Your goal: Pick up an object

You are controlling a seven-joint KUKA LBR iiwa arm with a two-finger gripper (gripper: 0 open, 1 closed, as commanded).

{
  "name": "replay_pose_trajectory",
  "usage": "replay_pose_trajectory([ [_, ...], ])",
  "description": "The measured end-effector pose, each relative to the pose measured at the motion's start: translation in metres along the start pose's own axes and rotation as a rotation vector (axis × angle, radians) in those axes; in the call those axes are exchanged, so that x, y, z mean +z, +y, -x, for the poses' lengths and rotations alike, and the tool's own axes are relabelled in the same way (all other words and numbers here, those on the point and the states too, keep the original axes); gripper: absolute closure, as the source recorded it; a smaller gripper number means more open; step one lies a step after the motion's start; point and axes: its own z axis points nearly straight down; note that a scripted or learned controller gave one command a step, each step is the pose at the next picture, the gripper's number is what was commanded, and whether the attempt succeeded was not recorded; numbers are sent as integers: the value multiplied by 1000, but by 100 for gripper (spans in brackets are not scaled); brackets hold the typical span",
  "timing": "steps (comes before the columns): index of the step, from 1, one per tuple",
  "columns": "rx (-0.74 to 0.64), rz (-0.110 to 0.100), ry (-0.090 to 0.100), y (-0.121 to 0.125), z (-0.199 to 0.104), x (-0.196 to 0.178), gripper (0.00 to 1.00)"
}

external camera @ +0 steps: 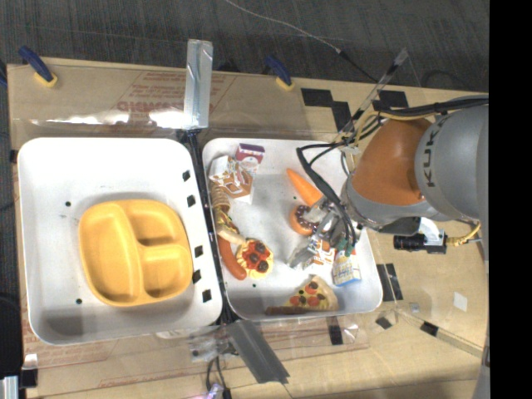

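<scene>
The right bin (pixel 274 214) holds several toy foods. An orange carrot (pixel 303 185) lies near its middle, with a round red piece (pixel 301 219) just below it. My gripper (pixel 318 241) hangs low over the bin's right half, right beside that red piece and just left of a small blue-and-white carton (pixel 346 272). A pizza slice (pixel 311 294) lies by the near wall. At the bin's left side a hot dog (pixel 232 257) and a pepperoni piece (pixel 258 256) rest together.
The left bin (pixel 50 173) holds a yellow divided plate (pixel 133 249). A brown pretzel-like piece (pixel 220 196) and small snack packets (pixel 242 176) sit in the right bin's far left corner. Black cables (pixel 320 152) loop from the arm over that bin.
</scene>
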Motion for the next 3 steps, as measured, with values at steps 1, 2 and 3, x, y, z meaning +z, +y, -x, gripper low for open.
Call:
replay_pose_trajectory([
  [1,36,-1,3,-7,-46,1,0],
  [2,62,0,6,76,-37,2,0],
  [3,63,1,-6,74,-32,-13,100],
])
